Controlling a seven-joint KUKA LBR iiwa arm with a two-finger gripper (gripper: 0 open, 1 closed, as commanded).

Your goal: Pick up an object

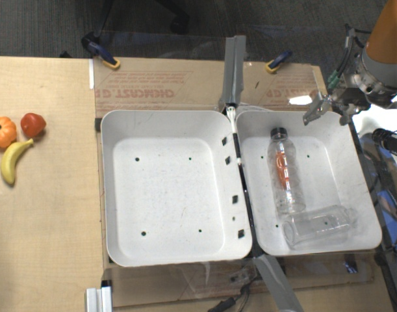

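Note:
A clear plastic bottle (284,171) with a black cap and an orange label lies lengthwise in the right bin (360,174), cap toward the back. Just in front of it a clear plastic cup (317,225) lies on its side near the bin's front wall. My gripper (329,111) hangs over the back right corner of that bin, above and to the right of the bottle's cap. Its fingers (312,113) are spread open with nothing between them.
The left bin (110,174) sits beside the right one, with a grey divider bar (233,70) behind their shared edge. On the wooden table at far left lie an orange (1,132), a red apple (32,125) and a banana (12,161). Clamps hold brown cardboard (159,86) behind the bins.

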